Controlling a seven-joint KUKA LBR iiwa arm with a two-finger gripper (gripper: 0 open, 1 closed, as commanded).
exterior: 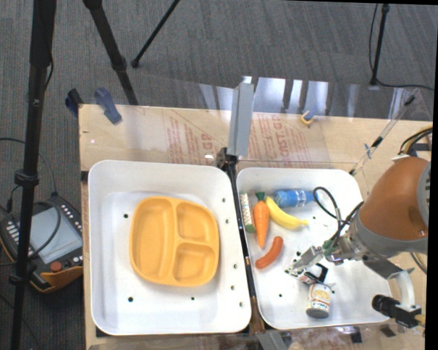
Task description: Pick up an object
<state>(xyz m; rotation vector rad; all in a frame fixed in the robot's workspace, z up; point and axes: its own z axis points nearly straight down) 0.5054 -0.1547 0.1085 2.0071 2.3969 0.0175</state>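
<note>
Arm enters from the right, orange band [395,204] bulking over the right bin's [271,314] far-right side, grey wrist angled down and leftward into the bin. Gripper [304,263] sits low over the bin floor, tip pointing left. The finger area is small and cluttered, so I cannot tell how the gripper is set or whether anything sits between the tips.

Just below and right of the gripper: small can [319,300] with a pale label, near but apart from the tip as far as can be judged. A dark small item [317,273] lies right against the gripper's lower edge; its identity is unclear.

Left of the gripper, near: red sausage [269,253], lying at a slant. Farther left and up: orange carrot [260,219], green top pointing away. Up-left of the gripper: yellow banana [285,215], and beyond it a blue bottle [293,198] on its side. A black cable [332,206] loops down from above toward the wrist.

Well left of the gripper, in the left bin [102,274]: yellow divided tray [175,241], three compartments, flat on the floor.
</note>
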